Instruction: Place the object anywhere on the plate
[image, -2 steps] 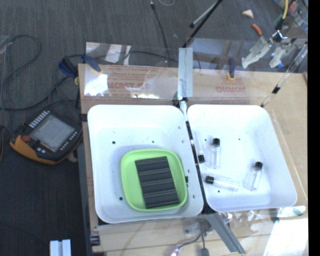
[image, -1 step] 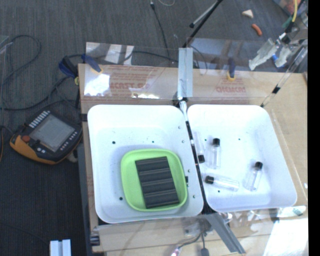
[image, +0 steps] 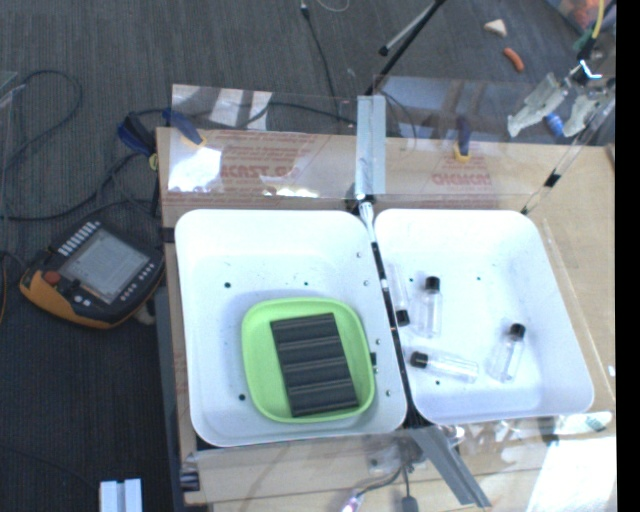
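A lime-green square plate (image: 257, 385) lies in the left bin (image: 205, 300), toward its front. A dark grey ribbed block (image: 315, 364) rests flat on the plate and covers most of its middle. My gripper (image: 560, 100) hangs at the top right of the view, beyond the far right corner of the right bin (image: 480, 240) and well away from the plate and block. Nothing shows between its pale fingertips.
Several clear vials with black caps lie in the right bin: one near the divider (image: 432, 303), one lying flat at the front (image: 443, 365), one to the right (image: 506, 353). A clear plastic wall (image: 300, 165) stands behind both bins. A teach pendant (image: 95, 272) lies on the floor to the left.
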